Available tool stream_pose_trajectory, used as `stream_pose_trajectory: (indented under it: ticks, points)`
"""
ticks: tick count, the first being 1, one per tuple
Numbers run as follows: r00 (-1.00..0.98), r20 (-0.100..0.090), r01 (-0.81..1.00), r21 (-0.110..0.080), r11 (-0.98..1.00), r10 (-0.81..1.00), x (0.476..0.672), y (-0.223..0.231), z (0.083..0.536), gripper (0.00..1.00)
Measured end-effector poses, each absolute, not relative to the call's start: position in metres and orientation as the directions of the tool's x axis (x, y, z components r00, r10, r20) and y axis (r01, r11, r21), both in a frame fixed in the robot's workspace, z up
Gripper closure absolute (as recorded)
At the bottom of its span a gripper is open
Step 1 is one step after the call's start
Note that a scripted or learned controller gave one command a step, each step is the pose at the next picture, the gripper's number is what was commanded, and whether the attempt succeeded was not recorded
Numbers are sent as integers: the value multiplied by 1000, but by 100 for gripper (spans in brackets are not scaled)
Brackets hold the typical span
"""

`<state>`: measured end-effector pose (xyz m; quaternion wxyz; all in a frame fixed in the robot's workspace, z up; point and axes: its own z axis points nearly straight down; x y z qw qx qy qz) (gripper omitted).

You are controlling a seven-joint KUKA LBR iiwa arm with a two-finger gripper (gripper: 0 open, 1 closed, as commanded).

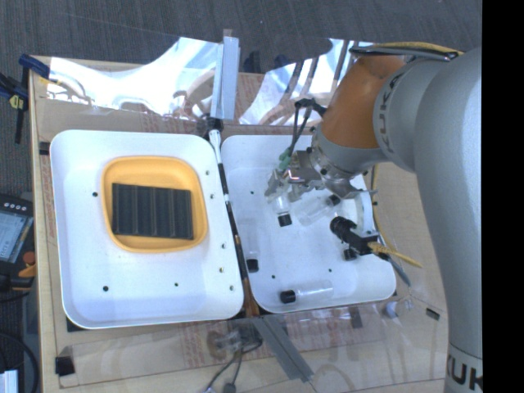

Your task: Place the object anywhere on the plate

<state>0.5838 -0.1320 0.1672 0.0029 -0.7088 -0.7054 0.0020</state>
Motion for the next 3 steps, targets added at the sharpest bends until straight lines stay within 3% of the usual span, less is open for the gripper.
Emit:
stream_pose_trajectory:
  ticks: [1, 2, 3]
  points:
    - [-26, 0, 1000, -2, 26, 1000, 622, -94, 217, 100]
    - [-98, 0, 995, -3, 98, 995, 656, -78, 191, 100]
    - [-269, 1, 963, -5, 269, 963, 637, 40, 191, 100]
